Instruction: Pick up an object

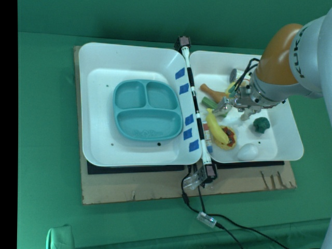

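Note:
The right bin holds several toy foods: a yellow banana lying on a red-and-yellow piece, a carrot with a green stalk beside it, a green broccoli and a white egg. My gripper hangs over the middle of this bin, just right of the carrot and above the banana. Its fingers point down and stand apart, with nothing seen between them.
The left bin bears a teal divided plate. A divider bar with blue tape marks runs between the bins. A grey round item lies at the right bin's back, partly behind the arm. Cables trail off the front.

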`<state>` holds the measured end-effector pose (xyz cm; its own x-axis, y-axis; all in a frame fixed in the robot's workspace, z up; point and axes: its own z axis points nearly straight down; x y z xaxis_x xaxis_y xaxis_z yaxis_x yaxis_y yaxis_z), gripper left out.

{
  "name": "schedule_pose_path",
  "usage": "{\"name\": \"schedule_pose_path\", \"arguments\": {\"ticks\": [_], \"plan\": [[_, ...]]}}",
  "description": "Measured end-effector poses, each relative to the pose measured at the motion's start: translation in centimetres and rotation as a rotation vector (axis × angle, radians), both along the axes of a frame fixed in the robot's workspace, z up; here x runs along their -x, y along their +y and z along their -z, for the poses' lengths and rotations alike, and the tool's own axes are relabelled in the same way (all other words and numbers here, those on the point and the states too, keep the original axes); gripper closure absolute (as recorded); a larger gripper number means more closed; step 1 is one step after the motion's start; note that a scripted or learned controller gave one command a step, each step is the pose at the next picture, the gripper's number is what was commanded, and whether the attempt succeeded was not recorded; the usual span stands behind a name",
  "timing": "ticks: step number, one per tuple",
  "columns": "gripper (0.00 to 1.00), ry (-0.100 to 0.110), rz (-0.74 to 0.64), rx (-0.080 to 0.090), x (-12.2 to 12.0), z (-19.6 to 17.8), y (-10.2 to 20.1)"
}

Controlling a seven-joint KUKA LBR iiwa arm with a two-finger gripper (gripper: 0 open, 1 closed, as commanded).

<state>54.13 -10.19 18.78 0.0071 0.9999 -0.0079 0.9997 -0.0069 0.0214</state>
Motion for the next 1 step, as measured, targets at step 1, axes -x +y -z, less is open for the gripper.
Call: {"name": "schedule_pose_path", "arguments": {"ticks": [1], "plan": [[1.0, -0.014, 0.008, 0.006, -0.26, -1.56, -0.33]]}}
